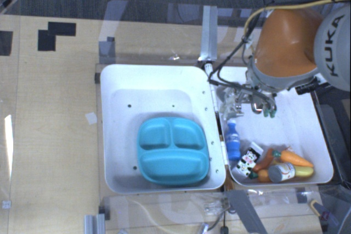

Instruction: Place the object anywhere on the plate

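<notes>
We see two shallow white bins side by side on the bench. The left bin (112,118) carries a blue divided plate (173,150), with two small compartments along its far side and one wide compartment nearer us; it lies toward the bin's near edge, roughly centred between the side walls, and nothing rests on it.

The right bin (312,134) holds the loose objects, all gathered along its near edge. A small blue bottle (233,141) lies close to the left wall, its length running from far to near. Just beside its near end sits a small black-and-white patterned toy (249,160). Next to that we make out an orange carrot (296,159), a brownish sausage-like piece (264,160), a yellow piece (304,172) and a small grey can (278,172), packed together and touching one another near the bin's near right corner.

The arm enters from the right, its orange band (285,44) above the wrist over the far part of the right bin. The gripper (253,102) hangs above the bin's far left area, beyond the bottle's far end and apart from it. Its fingers appear slightly spread, with nothing between them. The objects for the plate all lie in the right bin.
</notes>
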Controlling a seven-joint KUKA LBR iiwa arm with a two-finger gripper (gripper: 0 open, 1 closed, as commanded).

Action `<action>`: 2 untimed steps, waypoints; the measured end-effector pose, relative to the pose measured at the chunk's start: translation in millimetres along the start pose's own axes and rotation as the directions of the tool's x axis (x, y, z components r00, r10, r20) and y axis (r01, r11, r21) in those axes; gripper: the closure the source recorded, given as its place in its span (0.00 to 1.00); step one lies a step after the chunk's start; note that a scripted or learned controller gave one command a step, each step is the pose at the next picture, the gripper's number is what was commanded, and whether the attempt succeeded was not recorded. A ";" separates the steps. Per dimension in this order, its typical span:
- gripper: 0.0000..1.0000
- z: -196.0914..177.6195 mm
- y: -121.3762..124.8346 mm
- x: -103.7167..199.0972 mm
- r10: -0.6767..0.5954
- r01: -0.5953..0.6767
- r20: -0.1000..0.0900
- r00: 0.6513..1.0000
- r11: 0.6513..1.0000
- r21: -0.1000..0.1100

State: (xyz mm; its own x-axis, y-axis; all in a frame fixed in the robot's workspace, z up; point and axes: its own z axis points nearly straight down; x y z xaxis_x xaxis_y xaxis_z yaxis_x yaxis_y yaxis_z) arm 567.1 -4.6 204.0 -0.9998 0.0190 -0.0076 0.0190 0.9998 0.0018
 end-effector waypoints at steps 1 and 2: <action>1.00 8.9 -27.3 -75.2 -0.228 0.228 0.005 0.974 0.974 0.000; 1.00 17.3 -63.1 9.8 -0.447 0.447 0.001 0.895 0.895 0.001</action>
